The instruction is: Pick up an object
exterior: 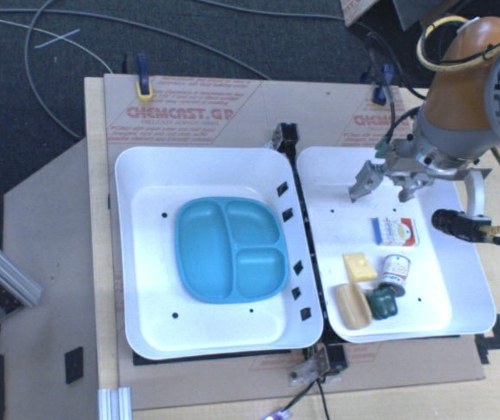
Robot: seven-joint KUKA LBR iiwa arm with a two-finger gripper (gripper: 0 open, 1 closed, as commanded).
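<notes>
We've got the two-finger gripper point(386, 184) hanging fingers spread, nothing in it, over the right shallow white plastic bin point(460, 309). The small red-and-white packet point(394, 231) lies just below.

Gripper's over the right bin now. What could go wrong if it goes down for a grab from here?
1. The gripper hangs open over a bare part of the right bin, apart from the items, so a straight descent may close on nothing.
2. The yellow block, tan piece, dark green object and small jar sit tightly clustered; fingers may hit a neighbour or lift two.
3. The flat packet lies low and may slip.
</notes>
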